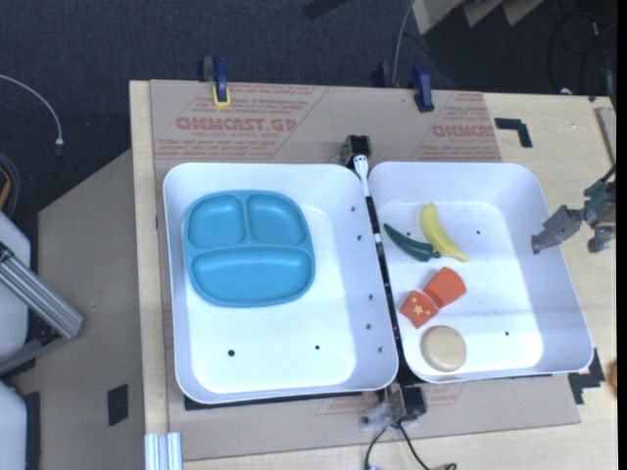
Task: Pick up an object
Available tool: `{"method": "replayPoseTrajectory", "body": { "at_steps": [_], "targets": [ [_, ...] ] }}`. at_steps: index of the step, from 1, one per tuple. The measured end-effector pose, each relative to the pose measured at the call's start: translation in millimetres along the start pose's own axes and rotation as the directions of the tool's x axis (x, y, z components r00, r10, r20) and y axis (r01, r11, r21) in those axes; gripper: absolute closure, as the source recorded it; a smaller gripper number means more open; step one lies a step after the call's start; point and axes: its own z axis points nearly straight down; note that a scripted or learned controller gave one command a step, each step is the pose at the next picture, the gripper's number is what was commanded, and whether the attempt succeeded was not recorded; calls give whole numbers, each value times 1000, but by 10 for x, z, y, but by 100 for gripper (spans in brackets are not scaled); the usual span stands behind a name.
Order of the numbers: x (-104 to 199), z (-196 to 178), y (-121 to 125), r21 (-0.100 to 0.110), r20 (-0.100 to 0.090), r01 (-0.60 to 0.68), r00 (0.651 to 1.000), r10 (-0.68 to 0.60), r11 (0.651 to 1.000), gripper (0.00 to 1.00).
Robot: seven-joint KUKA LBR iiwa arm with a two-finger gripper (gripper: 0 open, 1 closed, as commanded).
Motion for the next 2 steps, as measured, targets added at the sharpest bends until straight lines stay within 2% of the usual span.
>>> {"method": "replayPoseTrajectory", "body": {
  "at_steps": [1,2],
  "targets": [
    [6,-53,20,-11,3,4,1000,-4,1000,0],
    [71,393,35,-5,0,4,1000,-4,1000,0]
  ]
}}
